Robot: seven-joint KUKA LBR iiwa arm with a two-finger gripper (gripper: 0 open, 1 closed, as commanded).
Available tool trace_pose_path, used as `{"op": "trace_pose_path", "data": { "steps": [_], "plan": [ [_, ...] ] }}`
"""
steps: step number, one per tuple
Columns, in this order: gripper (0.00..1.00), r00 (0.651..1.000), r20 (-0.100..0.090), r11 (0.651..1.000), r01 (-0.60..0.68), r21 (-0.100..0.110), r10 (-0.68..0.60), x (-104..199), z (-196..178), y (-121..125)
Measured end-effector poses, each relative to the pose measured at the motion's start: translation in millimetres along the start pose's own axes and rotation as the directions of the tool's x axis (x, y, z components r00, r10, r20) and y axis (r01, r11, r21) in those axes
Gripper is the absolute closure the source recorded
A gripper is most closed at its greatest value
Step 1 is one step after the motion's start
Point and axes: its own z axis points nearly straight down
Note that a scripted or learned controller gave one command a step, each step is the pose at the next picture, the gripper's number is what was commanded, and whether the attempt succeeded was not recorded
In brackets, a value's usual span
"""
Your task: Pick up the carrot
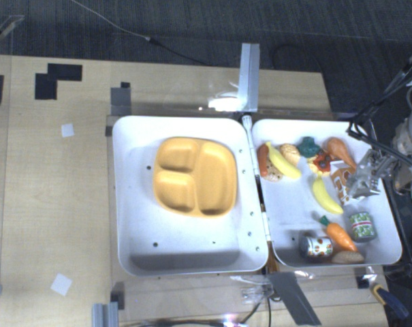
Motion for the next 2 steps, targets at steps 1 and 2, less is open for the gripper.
{"op": "trace_pose_path", "data": {
  "steps": [1,2],
  "plan": [
    [1.00,0.996,-0.026,0.996,0.086,-0.004,-0.086,-20.0,145.9,9.9],
    [1.00,0.954,-0.015,0.954,0.300,-0.007,-0.300,-40.3,190.0,38.9]
  ]
}}
